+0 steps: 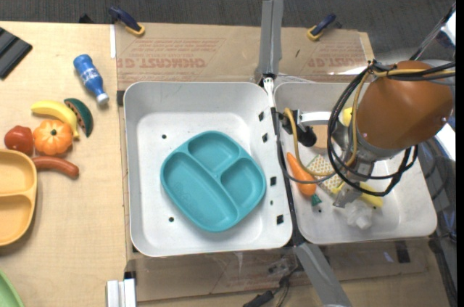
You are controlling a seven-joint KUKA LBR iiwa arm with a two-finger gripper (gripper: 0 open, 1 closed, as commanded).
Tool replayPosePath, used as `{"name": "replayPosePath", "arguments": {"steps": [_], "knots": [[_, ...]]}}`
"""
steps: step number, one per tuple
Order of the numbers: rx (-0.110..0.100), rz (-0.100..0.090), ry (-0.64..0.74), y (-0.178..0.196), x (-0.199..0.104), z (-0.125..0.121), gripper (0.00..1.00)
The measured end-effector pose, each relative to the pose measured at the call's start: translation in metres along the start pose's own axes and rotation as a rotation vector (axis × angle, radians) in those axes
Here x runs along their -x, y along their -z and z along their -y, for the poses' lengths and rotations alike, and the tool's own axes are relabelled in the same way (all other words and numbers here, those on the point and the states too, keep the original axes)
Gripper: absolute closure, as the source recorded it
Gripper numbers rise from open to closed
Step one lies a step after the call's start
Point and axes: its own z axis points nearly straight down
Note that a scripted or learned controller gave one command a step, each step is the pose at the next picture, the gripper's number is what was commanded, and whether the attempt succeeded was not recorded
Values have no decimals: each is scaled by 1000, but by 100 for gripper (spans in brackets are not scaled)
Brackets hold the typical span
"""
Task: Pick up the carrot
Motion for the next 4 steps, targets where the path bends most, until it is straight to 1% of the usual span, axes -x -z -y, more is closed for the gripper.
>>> {"name": "replayPosePath", "arguments": {"steps": [1, 2, 3, 4], "knots": [[-3, -4, -267, 38, -59, -26, 0], [-4, -4, -542, 199, -41, 17, 0], [-8, 1, -547, 206, -41, 18, 100], [-4, -3, -905, 171, -70, 41, 100]]}}
